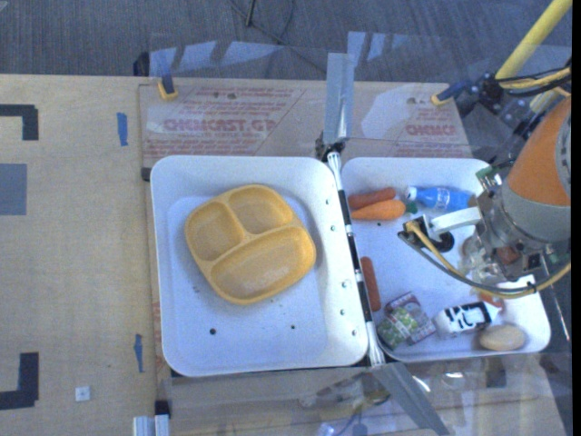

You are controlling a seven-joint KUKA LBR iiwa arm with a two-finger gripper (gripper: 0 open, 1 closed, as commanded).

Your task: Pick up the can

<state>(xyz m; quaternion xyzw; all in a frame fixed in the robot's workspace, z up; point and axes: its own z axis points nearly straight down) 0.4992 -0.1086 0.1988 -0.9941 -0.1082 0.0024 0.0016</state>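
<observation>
Grey arm reaches down over right bin.

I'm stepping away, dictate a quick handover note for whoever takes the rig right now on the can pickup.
Gripper: over the right side of the right bin, apart from the can.
Can: lying on the floor of the right bin, near its front left corner, beside a black-and-white object.
Done: nothing yet; the can is not lifted.
Left: move over the can, grasp it, lift.
</observation>
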